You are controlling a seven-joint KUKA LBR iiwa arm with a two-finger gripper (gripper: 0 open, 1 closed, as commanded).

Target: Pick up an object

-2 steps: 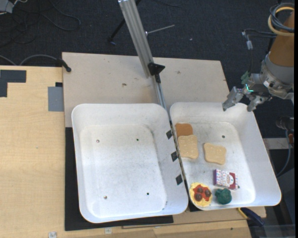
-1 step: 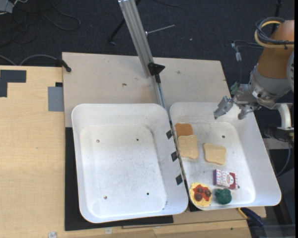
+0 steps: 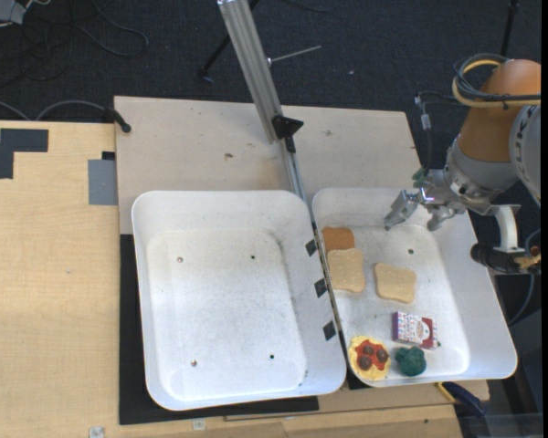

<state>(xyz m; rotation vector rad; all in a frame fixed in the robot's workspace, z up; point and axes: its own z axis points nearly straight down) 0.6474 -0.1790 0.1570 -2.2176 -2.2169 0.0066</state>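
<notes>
Green lump (image 3: 410, 361) sits at right bin (image 3: 457, 245) near edge, beside pizza toy (image 3: 370, 357); looks soft, light, grab across its middle. My gripper (image 3: 418, 215) hangs over bin's far end, spread, empty.

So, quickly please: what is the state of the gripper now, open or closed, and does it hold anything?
Gripper: open, with nothing between its fingers, above the far end of the right bin.
</notes>
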